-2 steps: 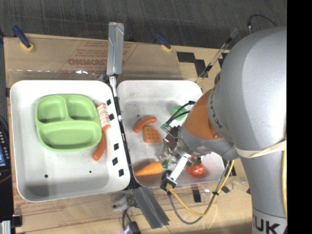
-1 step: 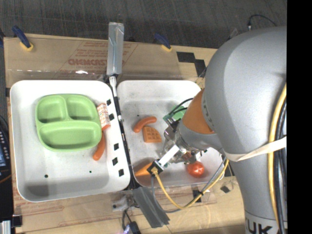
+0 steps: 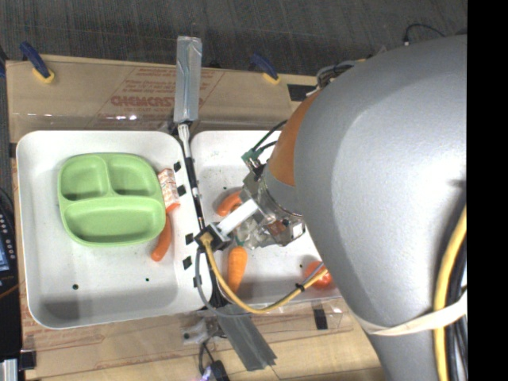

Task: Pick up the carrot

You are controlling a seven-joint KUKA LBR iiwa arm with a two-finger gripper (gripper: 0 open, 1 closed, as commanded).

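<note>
Holding a carrot in right bin, tool above, grip state unclear

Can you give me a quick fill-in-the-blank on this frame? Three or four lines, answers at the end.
1. The green divided plate sits in the ____ bin as the camera sees it.
2. The plate has ____ compartments.
3. The carrot just below the gripper lies in the ____ bin.
4. The cable looping under the gripper is ____ in colour.

Missing words: left; three; right; yellow
</note>
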